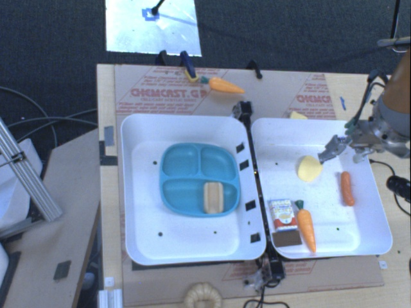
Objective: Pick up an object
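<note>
The arm entered from 3 o'clock, and the gripper (335, 147) hung over the right bin (379, 226), toward its upper right. The view did not resolve how far the gripper stood open, and no object was seen in it.

The yellow lump (309, 169) lay just beside the gripper tip, at its 8 o'clock. The sausage (347, 188) lay at the gripper's 5 o'clock, near the bin's right wall. The small carton (282, 213) and the carrot (306, 227) lay side by side at the bin's 6 o'clock.

The left bin (141, 236) held a blue divided plate (186, 172) with a piece of bread (213, 197) in its lower right compartment. A second carrot (223, 85) lay on the board (160, 92) at 12 o'clock of the left bin.
</note>
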{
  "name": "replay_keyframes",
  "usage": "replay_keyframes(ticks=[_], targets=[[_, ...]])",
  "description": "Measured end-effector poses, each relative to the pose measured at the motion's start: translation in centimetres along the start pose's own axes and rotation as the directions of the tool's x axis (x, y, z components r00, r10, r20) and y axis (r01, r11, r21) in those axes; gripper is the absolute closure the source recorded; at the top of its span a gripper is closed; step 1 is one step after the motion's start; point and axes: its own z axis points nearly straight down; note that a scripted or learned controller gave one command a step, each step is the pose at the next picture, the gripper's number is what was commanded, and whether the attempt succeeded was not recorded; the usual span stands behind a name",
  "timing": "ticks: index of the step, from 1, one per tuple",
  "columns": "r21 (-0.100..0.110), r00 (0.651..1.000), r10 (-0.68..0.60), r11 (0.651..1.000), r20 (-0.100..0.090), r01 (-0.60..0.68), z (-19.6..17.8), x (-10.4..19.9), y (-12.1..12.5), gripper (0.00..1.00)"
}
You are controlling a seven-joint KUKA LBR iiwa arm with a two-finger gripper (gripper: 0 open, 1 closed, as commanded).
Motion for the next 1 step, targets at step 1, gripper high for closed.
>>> replay_keyframes(ticks=[1], targets=[[-0.012, 1.000, -0.003, 1.000, 0.002, 0.003, -0.66, 0.03, 0.24, 0.00]])
